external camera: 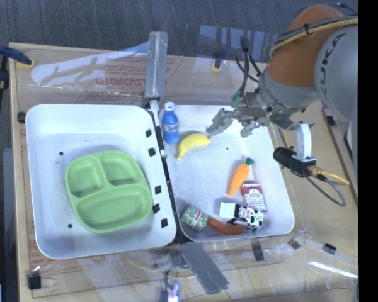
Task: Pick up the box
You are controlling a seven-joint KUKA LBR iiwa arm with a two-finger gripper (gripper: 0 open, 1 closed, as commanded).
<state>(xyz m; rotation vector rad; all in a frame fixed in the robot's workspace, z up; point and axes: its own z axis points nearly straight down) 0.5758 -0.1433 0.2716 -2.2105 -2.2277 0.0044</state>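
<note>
A small red and white box point(254, 196) lies in the right bin point(274, 168) near its front right corner. A white box with black cow patches point(244, 214) lies just in front of it. My gripper point(232, 128) hangs over the back of the right bin, well behind both boxes and to the right of the banana point(193, 143). Its two fingers point(215, 125) are spread apart with nothing between them.
The right bin also holds a blue bottle point(170, 123), an orange carrot point(239, 177), a red sausage point(225, 227) and a green can point(194, 218). A green divided plate point(108, 190) sits in the left bin point(44, 131). A cable and connector point(296, 161) hang at the right.
</note>
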